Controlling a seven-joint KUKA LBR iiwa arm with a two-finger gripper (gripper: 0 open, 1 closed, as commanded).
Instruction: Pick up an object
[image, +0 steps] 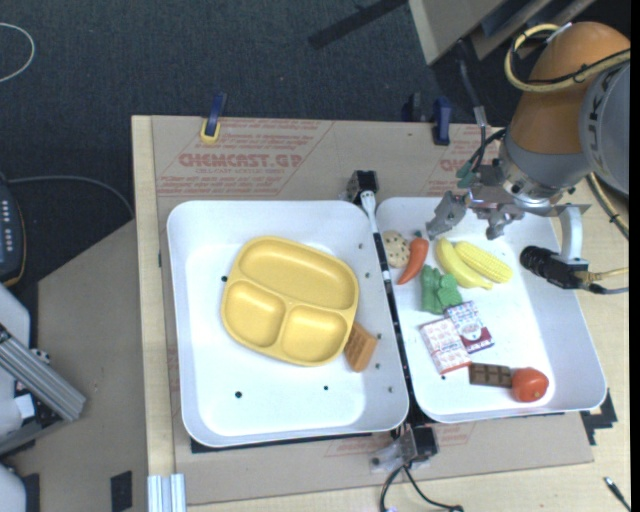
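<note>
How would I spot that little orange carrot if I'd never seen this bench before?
Look in the right-hand white bin, up in the corner nearest the yellow divided plate. The carrot lies there slanted, between a speckled cookie and the corn cob. It is the only slim, pointed orange piece, just above the green toy.

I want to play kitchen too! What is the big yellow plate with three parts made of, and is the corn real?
The yellow three-compartment plate looks like moulded plastic: one even colour, rounded edges and a soft sheen. The yellow corn cob in the right white bin seems to be a plastic toy too, since its surface looks smooth and uniformly bright, though this view is too small to be sure.
</note>
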